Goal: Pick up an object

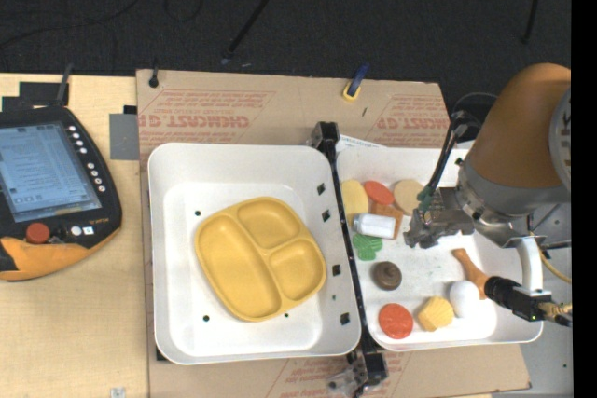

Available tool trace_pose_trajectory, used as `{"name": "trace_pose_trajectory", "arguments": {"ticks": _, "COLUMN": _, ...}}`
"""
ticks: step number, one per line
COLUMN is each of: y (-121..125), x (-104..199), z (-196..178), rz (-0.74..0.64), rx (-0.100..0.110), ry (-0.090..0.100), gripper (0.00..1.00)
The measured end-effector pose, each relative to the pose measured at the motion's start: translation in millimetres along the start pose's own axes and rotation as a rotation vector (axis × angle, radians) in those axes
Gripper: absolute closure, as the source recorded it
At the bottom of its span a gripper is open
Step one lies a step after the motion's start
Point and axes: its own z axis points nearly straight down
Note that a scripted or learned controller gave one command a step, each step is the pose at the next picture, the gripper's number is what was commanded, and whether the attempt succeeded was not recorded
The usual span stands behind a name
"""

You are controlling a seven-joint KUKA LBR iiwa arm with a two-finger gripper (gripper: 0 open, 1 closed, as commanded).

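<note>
Two white bins sit side by side on your bench. Nearest you in the right bin (pixel 508 331): a red disc (pixel 395 320), a yellow chunk (pixel 435 313) just beside it, a white egg (pixel 464 295) touching the chunk's right side, and an orange-handled tool (pixel 469 268) running up from the egg. A brown round piece (pixel 387 274) lies a bit farther in, near the bin's middle. Past that you see a green piece (pixel 367 247) with a white cylinder (pixel 376 226) right above it, touching or overlapping. At the far end: a pale yellow piece (pixel 354 197), a red-orange piece (pixel 379 193) and a tan round piece (pixel 408 194), packed close. Your gripper (pixel 422 233) hangs over the right bin's middle, right of the white cylinder, near it; you can't tell if the fingers are open or shut, and nothing shows between them. The left bin (pixel 177 172) holds a yellow divided plate (pixel 259 256), lying flat, tilted diagonally. Left of the bins, a tablet pendant (pixel 51 191) rests on the bench.
</note>
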Motion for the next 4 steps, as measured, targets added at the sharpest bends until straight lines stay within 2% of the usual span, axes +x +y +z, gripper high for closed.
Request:
{"name": "trace_pose_trajectory", "arguments": {"ticks": 1, "y": -4.3, "x": -8.9, "z": -8.8, "rz": 0.001, "rx": 0.0, "ry": -0.001, "gripper": 1.0}}
{"name": "trace_pose_trajectory", "arguments": {"ticks": 2, "y": -1.8, "x": -8.4, "z": 12.6, "rz": 0.002, "rx": 0.004, "ry": 0.0, "gripper": 1.0}}
{"name": "trace_pose_trajectory", "arguments": {"ticks": 4, "y": -0.3, "x": -1.8, "z": 5.8, "rz": 0.001, "rx": 0.001, "ry": 0.0, "gripper": 1.0}}
